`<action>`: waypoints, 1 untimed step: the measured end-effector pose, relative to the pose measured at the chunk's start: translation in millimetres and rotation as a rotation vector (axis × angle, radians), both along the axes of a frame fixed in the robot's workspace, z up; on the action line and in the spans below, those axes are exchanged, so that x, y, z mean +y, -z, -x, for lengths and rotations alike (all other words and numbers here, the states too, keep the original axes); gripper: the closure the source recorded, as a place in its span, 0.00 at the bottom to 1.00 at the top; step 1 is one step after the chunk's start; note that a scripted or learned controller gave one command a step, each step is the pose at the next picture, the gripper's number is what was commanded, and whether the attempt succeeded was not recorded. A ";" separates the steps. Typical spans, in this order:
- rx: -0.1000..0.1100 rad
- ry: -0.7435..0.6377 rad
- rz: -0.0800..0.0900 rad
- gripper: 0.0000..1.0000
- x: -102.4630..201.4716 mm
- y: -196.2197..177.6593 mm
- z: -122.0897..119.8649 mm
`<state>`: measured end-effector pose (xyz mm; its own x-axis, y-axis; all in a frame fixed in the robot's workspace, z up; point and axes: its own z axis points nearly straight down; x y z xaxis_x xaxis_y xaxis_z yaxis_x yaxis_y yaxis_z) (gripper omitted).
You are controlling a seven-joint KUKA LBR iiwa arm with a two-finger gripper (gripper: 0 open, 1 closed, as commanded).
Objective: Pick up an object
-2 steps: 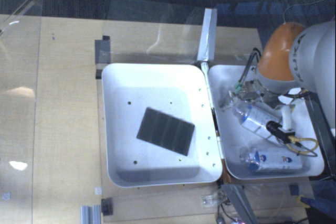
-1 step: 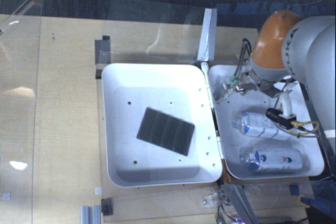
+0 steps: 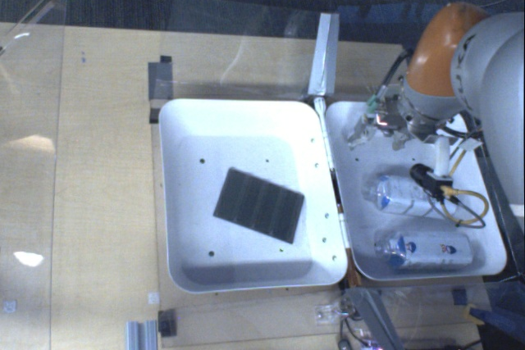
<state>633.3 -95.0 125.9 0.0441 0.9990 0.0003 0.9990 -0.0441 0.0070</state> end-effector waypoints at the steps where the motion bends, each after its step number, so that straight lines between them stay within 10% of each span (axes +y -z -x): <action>1: -0.005 -0.126 0.001 0.00 9.5 36.8 47.5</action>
